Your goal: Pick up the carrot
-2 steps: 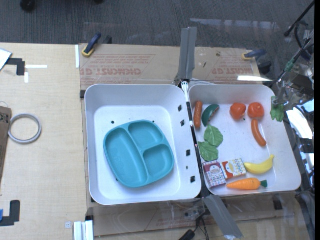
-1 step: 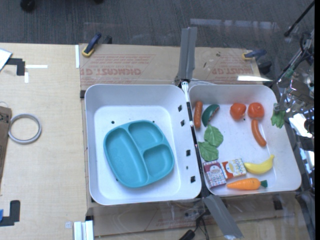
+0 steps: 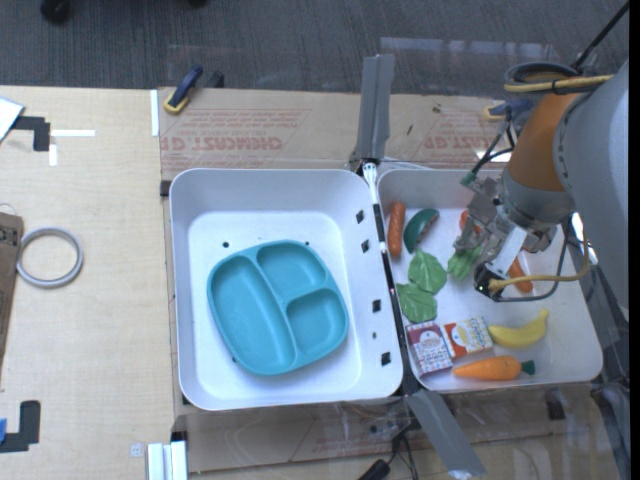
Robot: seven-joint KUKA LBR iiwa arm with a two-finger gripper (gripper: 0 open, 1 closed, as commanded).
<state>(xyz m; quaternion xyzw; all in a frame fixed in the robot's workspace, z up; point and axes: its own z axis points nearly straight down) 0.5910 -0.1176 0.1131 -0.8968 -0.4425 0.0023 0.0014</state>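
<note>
The carrot (image 3: 488, 369), orange with a small green top, lies on its side near the front edge of the right bin (image 3: 590, 358). My gripper (image 3: 476, 245) hangs over the middle of that bin, well behind the carrot and apart from it. A green leafy piece (image 3: 463, 263) sits right at the gripper's lower end; I cannot tell whether it is held.
The right bin also holds a banana (image 3: 520, 330), two small cartons (image 3: 448, 344), green leaves (image 3: 423, 286), a dark green vegetable (image 3: 421, 224) and an orange-red stick (image 3: 396, 229). A blue divided plate (image 3: 278, 306) lies in the left bin (image 3: 190, 268). A tape roll (image 3: 47, 257) rests on the bench at left.
</note>
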